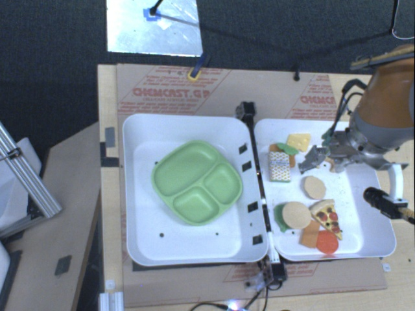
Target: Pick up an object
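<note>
I see two white bins side by side on the bench. Left bin [139, 238] has one green plate [197, 182] with three compartments, nothing in them. Right bin [373, 235] has toy food: yellow cheese wedge [299, 141] at the back, a green-and-orange piece [283, 149] next to it, a checkered wafer [279, 166] just below that, tan cookie [314, 187] mid-bin, burger [294, 216] with a green edge nearer the front, pizza slice [326, 214] right of it, orange piece [310, 236] and red tomato [327, 243] touching at the front.

Gripper [315, 157] hangs over the right bin, between cheese and cookie, fingers pointing left. They look a little apart with nothing between them; no food is lifted. Arm [388, 105] comes in from the right, orange band on top.

Board under the bins reads "CHEMCAST GP" in red, printed upside down at the back left [172, 92]; same print repeats at back right, partly cut off.
</note>
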Robot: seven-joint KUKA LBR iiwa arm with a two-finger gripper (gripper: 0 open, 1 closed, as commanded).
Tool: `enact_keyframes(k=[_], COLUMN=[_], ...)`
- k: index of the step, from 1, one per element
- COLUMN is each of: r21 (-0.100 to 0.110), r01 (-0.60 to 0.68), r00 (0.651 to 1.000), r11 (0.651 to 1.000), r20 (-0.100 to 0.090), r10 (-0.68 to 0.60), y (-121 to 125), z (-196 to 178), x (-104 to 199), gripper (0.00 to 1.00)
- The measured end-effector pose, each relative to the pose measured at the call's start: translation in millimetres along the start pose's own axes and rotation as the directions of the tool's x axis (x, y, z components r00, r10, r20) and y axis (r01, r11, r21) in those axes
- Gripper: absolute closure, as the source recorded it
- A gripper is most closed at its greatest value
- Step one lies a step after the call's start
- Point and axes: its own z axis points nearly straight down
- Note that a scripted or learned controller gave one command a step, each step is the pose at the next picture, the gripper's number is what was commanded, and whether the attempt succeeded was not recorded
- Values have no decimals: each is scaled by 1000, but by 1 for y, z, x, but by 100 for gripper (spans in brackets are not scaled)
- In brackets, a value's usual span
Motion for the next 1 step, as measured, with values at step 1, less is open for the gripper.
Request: enact_keyframes(k=[1], r21=[-13], r01=[3], r00=[1000], r11=[1000], r20=[1], r10=[-3], y=[3], z=[-7], x=[0], gripper=[0])
